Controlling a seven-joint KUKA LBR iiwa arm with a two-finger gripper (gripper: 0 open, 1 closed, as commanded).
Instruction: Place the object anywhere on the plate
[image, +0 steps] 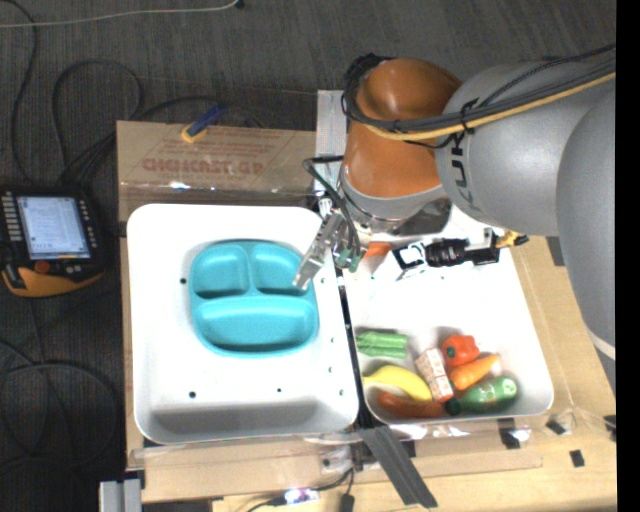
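Piled in the near right corner of the right shallow white bin (520, 300) are toy foods: a yellow banana (395, 380), a green ridged vegetable (381, 343), an orange carrot (472, 372), a red pepper (459, 348), a green pepper (490, 393) and a small striped carton (434, 372). Left of them, the left white bin (165, 340) holds the turquoise three-compartment plastic plate (250, 297). Over the plate's far right edge hangs the tool (322, 255) of the grey arm (530, 150); whether it is apart or together I cannot tell. On the worktop, a cardboard sheet (215, 160) lies beyond the left bin.
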